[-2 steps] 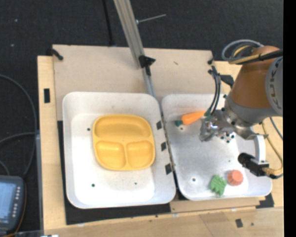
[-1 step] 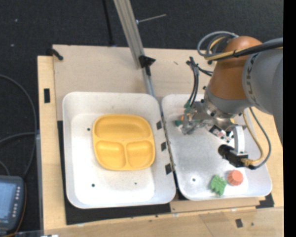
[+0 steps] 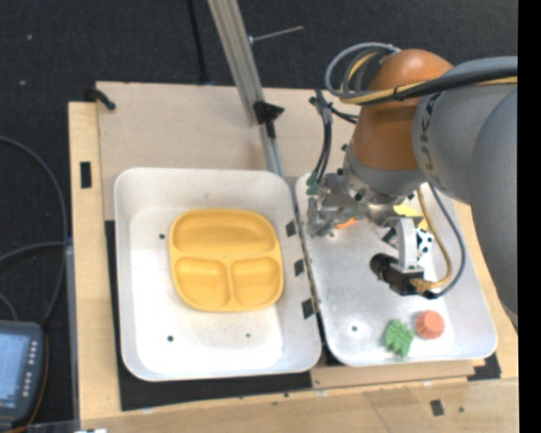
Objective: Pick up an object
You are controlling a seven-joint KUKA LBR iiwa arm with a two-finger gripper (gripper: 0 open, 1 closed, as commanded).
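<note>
Hand (image 3: 323, 216) grip unclear; smooth yellow divided plate (image 3: 225, 260), leafy green toy (image 3: 398, 336).

The arm (image 3: 451, 133) hides the right bin's (image 3: 361, 332) far end.

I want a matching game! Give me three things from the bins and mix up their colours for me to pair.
Things:
1. divided plate in the left bin
2. leafy toy in the right bin
3. round toy beside the leafy toy

Colours:
A. orange-red
B. yellow
C. green

Pairs: 1-B, 2-C, 3-A
</note>
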